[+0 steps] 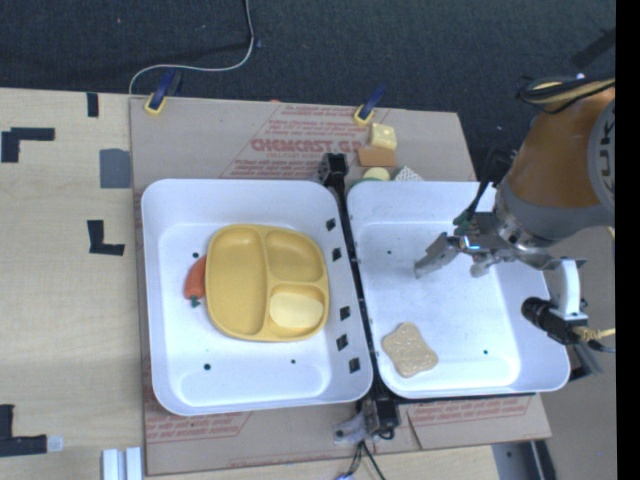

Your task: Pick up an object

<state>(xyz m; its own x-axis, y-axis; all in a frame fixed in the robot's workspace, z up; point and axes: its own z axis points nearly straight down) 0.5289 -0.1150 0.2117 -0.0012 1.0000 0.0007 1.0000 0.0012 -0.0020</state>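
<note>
Tan and flat, the cracker-like piece (410, 349) lies on the floor of the right bin (500, 368), toward its near left corner, well apart from the gripper (440, 257), which hangs over the middle of that bin, farther back and slightly to the right. Nothing sits between the jaws; whether they are spread or pressed together cannot be told, as the fingers appear as one dark, blurred wedge. Grey and orange arm (560, 168) covers the bin's far right wall. In the left bin (160, 268) a yellow divided plate (265, 280) partly hides an orange-red item (194, 279) at its left edge. Small blocks (378, 148) rest beyond the bins, indistinct. Bare floor surrounds the tan piece on its far and right sides.
</note>
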